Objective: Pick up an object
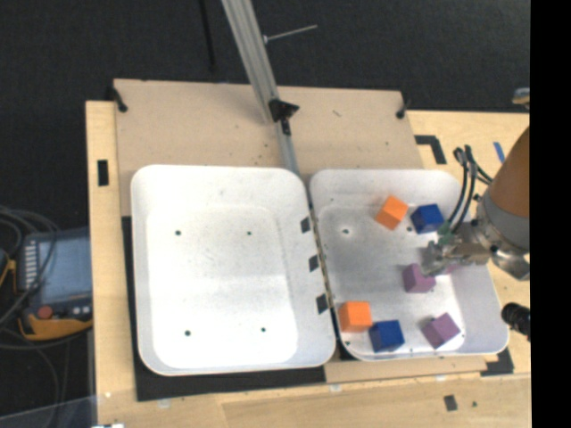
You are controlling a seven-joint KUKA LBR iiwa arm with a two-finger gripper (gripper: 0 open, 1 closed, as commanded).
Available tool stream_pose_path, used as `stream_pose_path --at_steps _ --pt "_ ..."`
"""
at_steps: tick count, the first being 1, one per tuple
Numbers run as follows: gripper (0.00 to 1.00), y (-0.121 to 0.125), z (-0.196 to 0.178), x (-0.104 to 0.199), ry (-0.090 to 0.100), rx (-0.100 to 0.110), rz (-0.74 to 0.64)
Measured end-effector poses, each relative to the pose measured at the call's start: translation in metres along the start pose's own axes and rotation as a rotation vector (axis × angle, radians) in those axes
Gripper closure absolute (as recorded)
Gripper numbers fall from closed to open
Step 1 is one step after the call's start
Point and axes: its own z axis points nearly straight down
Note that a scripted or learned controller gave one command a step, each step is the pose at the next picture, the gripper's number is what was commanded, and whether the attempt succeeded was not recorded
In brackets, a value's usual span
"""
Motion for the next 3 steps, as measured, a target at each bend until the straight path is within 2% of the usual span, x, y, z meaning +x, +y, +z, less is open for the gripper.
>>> stream_pose_path --at_steps 2,3 --pt "1.00 0.024 -0.013 0.090 0.004 0.006 -0.005" --pt "1.00 0.040 -0.003 0.144 0.003 0.006 -0.004"
